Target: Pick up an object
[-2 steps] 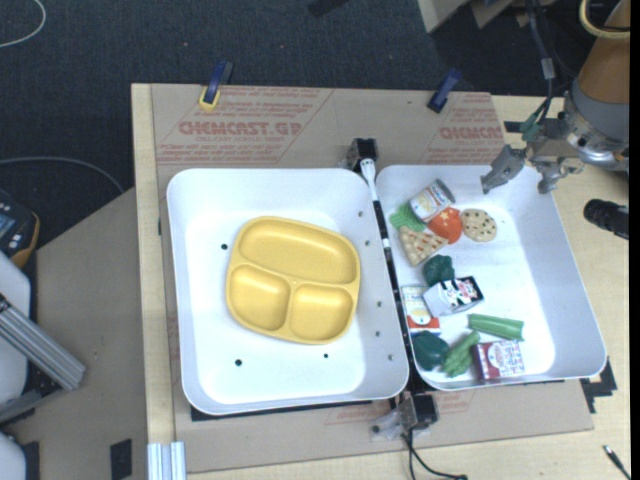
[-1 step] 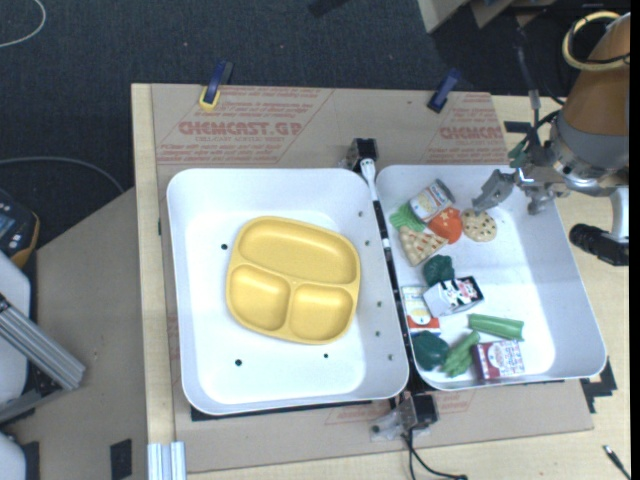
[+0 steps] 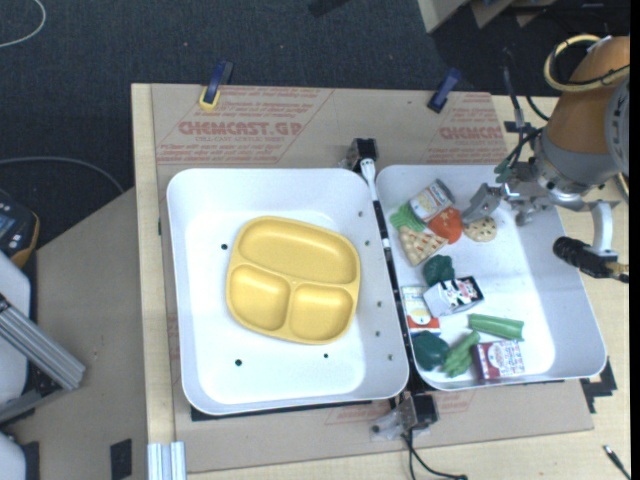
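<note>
1. You had the gripper (image 3: 487,204) low over the far end of the right bin (image 3: 585,298), with the arm reaching in from the right. You could not tell from this view whether it was open or closed, and nothing could be seen held in it.
2. The nearest candidate was the round cracker (image 3: 481,231), lying flat on the bin floor just beside the gripper, on the side nearer the camera. A red tomato slice (image 3: 447,226) lay just left of it, probably touching, and a waffle piece (image 3: 417,242) lay beyond that.
3. To do this step well, you needed to centre over the cracker alone, so that the tomato slice stayed outside the grasp.
4. Because the cracker looked thin and flat, you had to come right down to the floor before closing; a high close would likely have missed.
5. If that looked doubtful, the green stick (image 3: 495,324) offered an easier grip.
6. The yellow plate (image 3: 293,278) in the left bin (image 3: 190,268) needed no attention.
</note>
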You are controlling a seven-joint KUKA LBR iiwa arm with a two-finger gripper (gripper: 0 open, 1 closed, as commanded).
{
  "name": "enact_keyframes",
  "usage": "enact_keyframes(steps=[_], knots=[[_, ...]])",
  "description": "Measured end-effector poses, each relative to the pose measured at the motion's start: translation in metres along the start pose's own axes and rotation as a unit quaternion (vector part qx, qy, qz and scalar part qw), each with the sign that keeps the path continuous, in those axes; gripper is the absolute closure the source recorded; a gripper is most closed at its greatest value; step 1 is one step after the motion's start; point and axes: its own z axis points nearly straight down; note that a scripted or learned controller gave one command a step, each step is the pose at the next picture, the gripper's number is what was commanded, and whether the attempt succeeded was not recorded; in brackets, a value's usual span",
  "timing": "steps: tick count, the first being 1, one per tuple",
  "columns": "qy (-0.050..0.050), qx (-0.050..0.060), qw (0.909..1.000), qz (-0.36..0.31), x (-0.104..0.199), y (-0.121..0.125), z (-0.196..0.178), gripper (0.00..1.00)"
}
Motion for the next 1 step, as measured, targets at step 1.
enact_keyframes(steps=[1], knots=[[0.000, 0.000, 1.0000, 0.000, 0.0010, -0.0003, 0.0432, 0.00]])
